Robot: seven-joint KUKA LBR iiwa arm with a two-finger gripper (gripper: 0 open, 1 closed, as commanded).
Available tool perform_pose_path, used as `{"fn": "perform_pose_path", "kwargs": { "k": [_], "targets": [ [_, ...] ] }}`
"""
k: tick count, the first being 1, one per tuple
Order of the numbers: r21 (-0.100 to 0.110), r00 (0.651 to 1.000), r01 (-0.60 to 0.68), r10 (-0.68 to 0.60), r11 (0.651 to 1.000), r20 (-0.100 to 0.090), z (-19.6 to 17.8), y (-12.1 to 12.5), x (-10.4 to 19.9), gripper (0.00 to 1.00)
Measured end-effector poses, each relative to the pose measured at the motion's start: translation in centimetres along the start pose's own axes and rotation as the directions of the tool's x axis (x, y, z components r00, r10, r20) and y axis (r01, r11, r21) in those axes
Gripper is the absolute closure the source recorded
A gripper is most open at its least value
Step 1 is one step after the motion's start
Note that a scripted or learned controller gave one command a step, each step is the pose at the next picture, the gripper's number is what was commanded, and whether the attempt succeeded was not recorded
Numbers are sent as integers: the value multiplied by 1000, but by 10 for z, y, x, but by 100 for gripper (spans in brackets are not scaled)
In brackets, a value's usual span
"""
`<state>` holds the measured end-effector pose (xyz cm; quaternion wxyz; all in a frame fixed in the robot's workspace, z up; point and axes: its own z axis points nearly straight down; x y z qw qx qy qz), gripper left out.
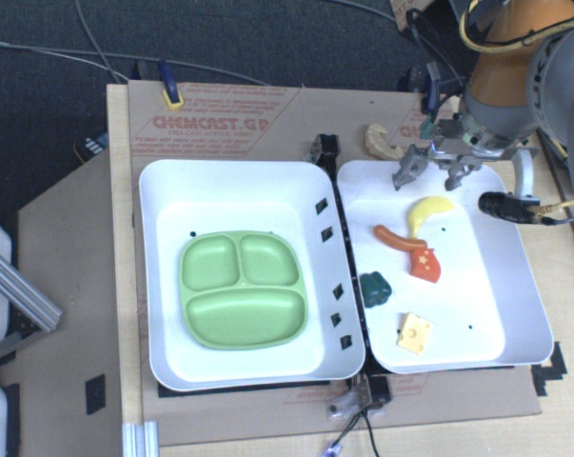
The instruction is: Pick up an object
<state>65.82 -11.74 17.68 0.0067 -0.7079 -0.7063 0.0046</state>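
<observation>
Down at the near edge, the surface (125, 255) carries two white bins side by side. In the left bin (163, 198) a green divided plate (244, 288) lies flat, with nothing on it.

Over to the right bin (515, 293), and here are the candidates. Nearest, at about 6 o'clock in that bin, a small yellow cheese-like block (414, 332). Just beyond it, hard against the bin's 9 o'clock wall, a dark green lump (374, 288). Moving up toward centre: a red piece (425, 266) touching the end of an orange carrot-like stick (399, 238), and just past those a yellow banana-shaped toy (427, 211), curving toward 12 o'clock.

And at the far end, the claw (433, 163) hangs over the bin's 12 o'clock rim, fingers spread, nothing between them. The grey arm with its orange band (520, 46) leans in from 2 o'clock.

So this looks like the approach step: nothing is lifted, every piece lies on the bin floor. The banana is the closest target, just toward 6 o'clock from the fingertips. The next move would call for a short shift that way, a descent straddling the banana's narrow body, then a squeeze. The carrot and red piece sit close, so a sloppy drop risks nudging them.
</observation>
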Motion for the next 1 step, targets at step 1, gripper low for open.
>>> {"fn": "perform_pose_path", "kwargs": {
  "k": [1],
  "targets": [
    [-15,1000,3,-3,1000,2,-9,3,0,0]
  ]
}}
